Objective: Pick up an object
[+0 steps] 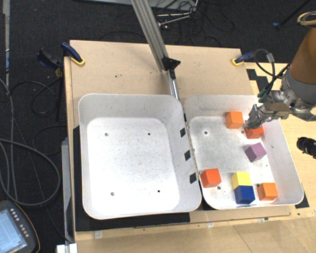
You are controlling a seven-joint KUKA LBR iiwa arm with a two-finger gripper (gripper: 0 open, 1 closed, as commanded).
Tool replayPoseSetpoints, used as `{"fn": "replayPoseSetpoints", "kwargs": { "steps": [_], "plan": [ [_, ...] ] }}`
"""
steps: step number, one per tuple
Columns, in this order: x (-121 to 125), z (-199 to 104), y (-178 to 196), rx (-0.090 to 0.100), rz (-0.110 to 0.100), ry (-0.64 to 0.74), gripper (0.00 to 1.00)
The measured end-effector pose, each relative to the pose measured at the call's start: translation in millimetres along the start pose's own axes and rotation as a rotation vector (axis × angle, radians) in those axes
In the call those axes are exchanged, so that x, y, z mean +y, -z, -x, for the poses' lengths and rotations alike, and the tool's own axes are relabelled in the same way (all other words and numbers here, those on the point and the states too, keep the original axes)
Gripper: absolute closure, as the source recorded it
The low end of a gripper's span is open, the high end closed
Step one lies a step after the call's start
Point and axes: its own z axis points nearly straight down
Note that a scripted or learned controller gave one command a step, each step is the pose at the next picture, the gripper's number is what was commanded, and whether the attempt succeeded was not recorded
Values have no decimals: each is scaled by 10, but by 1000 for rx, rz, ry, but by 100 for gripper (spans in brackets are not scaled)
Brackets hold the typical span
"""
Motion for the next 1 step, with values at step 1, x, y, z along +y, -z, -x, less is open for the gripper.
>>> {"fn": "replayPoseSetpoints", "kwargs": {
  "steps": [1],
  "plan": [
    [188,-428,-91,-1,-1,-1,100]
  ]
}}
